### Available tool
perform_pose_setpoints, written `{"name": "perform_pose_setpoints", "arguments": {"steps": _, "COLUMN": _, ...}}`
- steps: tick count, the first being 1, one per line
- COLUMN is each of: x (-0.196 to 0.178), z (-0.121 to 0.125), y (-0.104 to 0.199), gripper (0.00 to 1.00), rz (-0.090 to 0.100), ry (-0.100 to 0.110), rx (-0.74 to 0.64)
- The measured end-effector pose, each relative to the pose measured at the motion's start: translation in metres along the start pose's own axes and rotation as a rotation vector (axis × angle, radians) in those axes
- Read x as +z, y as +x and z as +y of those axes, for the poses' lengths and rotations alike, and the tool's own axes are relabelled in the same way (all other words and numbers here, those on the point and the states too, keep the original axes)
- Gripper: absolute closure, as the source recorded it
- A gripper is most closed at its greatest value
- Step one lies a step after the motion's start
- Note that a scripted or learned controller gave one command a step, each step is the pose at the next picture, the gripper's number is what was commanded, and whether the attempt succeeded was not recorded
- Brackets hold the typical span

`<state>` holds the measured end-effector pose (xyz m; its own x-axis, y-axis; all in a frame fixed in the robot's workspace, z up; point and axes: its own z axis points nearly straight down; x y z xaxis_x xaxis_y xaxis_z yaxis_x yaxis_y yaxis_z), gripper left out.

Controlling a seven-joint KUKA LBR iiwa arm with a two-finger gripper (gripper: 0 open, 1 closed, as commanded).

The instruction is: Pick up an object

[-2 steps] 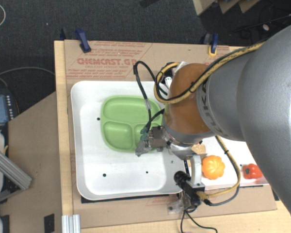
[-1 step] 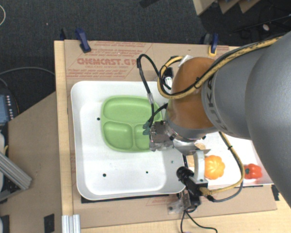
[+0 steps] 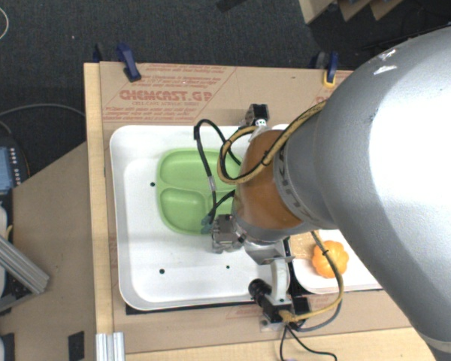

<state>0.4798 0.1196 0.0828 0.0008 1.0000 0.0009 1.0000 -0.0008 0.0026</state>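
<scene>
Camera view: looking down on two white bins. Lying in the left bin [image 3: 139, 277], a green dish [image 3: 182, 194], two-lobed, upper middle of the bin, flat on the floor. Sitting in the right bin [image 3: 357, 280], an orange object [image 3: 331, 258], near the bins' shared edge. Hanging low over the bins' meeting line, the arm [image 3: 376, 149], orange band just beside the dish's right edge. Hiding under the wrist, the gripper [image 3: 227, 235]; impossible to tell its state or whether anything is caught in it. Judging progress: nothing lifted as far as visible, both things resting in their bins. Remaining: securing one and raising it clear.
</scene>
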Motion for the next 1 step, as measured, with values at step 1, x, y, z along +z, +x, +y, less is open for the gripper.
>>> {"name": "perform_pose_setpoints", "arguments": {"steps": 1, "x": -0.0989, "z": 0.0375, "y": 0.0568, "gripper": 1.00, "rz": 0.005, "ry": -0.009, "rx": -0.008}}
